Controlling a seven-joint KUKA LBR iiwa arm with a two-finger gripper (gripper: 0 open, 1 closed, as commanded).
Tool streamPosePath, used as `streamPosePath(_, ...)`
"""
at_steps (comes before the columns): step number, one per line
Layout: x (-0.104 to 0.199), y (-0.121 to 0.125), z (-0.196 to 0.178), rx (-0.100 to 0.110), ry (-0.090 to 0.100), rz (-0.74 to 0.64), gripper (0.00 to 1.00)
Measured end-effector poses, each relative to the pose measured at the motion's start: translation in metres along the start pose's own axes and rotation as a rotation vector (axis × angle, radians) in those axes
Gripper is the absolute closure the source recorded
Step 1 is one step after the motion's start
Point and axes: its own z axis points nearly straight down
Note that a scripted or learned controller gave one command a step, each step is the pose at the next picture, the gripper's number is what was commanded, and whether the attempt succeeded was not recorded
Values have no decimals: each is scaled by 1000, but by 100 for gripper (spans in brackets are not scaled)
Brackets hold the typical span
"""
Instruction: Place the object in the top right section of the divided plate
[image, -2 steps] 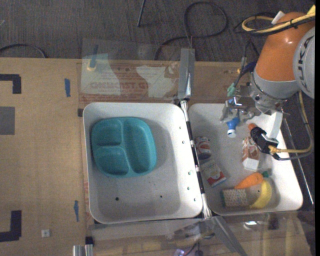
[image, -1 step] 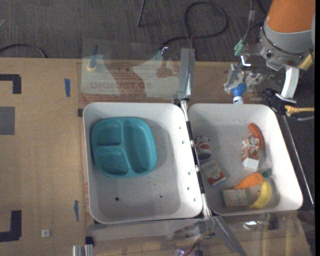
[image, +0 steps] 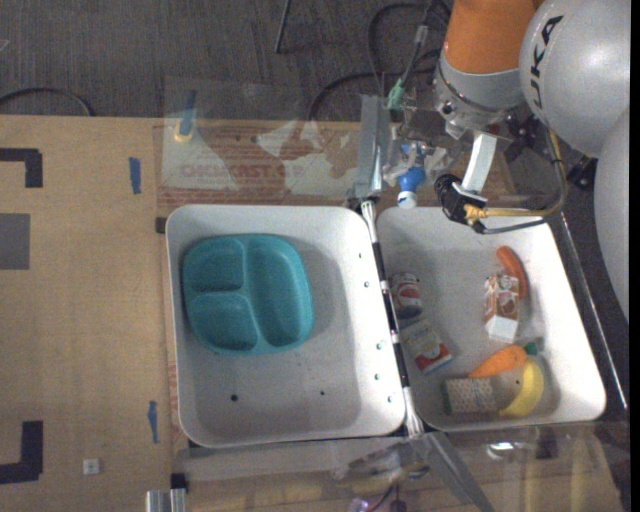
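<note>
The teal divided plate (image: 246, 292) lies in the upper left part of the left bin (image: 290, 410); its three sections hold nothing. The candidate objects lie in the right bin (image: 570, 300): a small can (image: 406, 294), a red and white box (image: 428, 346), an orange sausage (image: 510, 267), a wrapped snack (image: 502, 306), a carrot (image: 499, 362), a banana (image: 527, 390) and a tan block (image: 469, 395). My gripper (image: 420, 185) hangs above the far edge of the right bin, near the divider, well away from the plate.
A raised rim with screws (image: 385, 310) separates the two bins. Cables and a black and yellow fitting (image: 462, 203) hang by the wrist over the right bin's far edge. The wooden bench (image: 80, 300) stretches to the left.
</note>
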Motion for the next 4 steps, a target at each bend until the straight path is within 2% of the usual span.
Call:
streamPosePath(1,98,-30,71,1,1,63,100)
streamPosePath(2,98,-30,70,0,0,63,0)
streamPosePath(3,85,-23,55,-5,0,-19,0)
streamPosePath(4,86,-23,45,-7,0,-21,100)
